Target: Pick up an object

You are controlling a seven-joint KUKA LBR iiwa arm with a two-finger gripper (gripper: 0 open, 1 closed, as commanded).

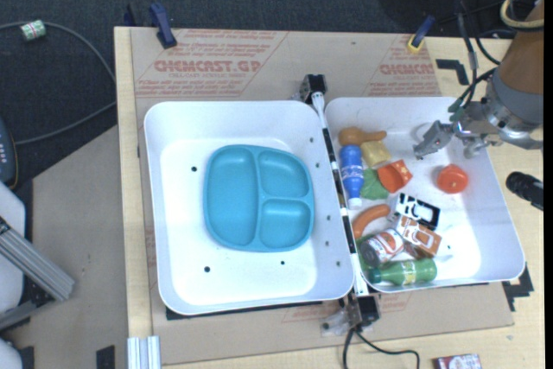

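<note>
Hovering over right bin (505, 225), gripper (451, 134) looks spread, grasping nothing; should drop straight onto orange ball (452, 179), clear of neighbours.

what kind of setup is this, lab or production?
Likely a research lab pick-and-place bench: two white bins on a cardboard-covered bench, toy food such as a green bottle and an orange ball, a blue divided plate, loose cables on carpet.
</note>
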